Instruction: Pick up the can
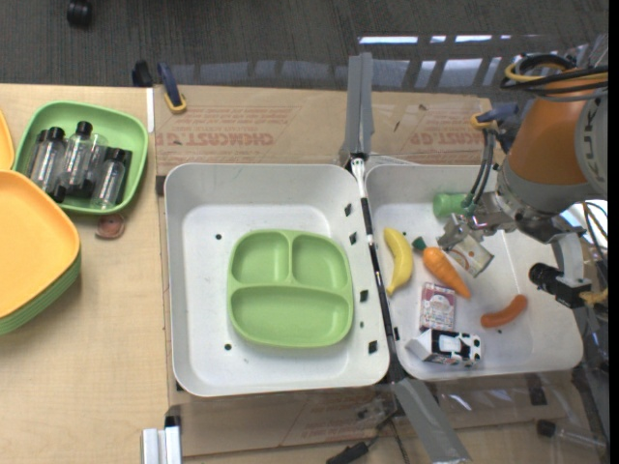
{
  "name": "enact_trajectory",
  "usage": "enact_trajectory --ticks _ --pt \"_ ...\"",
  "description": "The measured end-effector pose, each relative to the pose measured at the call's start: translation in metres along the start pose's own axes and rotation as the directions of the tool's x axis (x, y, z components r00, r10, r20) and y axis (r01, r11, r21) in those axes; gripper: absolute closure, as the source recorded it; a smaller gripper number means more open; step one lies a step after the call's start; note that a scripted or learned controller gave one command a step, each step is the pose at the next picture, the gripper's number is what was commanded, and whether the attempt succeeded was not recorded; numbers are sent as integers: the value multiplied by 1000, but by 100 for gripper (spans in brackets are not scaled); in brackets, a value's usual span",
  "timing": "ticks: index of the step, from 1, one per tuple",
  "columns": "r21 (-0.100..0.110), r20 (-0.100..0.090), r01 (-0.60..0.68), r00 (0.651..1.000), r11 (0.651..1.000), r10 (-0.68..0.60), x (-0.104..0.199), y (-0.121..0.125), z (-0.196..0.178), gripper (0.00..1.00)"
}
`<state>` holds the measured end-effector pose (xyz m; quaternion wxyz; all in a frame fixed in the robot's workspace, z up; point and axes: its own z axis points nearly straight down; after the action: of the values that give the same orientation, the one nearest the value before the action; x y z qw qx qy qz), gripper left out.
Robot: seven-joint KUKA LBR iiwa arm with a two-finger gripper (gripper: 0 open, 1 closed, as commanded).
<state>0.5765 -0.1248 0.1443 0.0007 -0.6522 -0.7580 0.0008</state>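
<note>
- Wooden bench (87, 375) spans the left, with grey carpet behind it and cardboard under the two bins.
- Far left: one stack of orange plates (29, 249), cut by the picture's edge; the number in the stack cannot be told.
- Behind it: one green tray (131, 138) with what look like four dark-capped bottles (77, 162) lying side by side.
- Left bin (184, 259): one green plate (290, 288) with three compartments sits at its middle, with bare white floor all round it.
- Right bin (542, 346), from its left wall: one banana (397, 257) near the wall, then one carrot (447, 271) lying aslant.
- One can (437, 307), pink-labelled, lies just in front of the carrot, near the bin's middle.
- One black-and-white carton (447, 348) lies beside the can at the front rim.
- One green thing (450, 203) sits at the back, partly hidden by the arm.
- One hand (469, 245) hangs over the carrot's far end, apart from the can; whether it is spread or pressed together cannot be told.
- One orange pepper-like piece (505, 310) lies right of the can, with open floor between them.
</note>
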Motion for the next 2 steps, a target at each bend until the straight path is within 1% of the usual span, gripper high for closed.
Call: enact_trajectory --ticks 1,2 --pt "-1 1 -27 1000 1000 27 -25 -26 -102 100" --pt "0 1 129 992 992 -129 19 16 -79 100"
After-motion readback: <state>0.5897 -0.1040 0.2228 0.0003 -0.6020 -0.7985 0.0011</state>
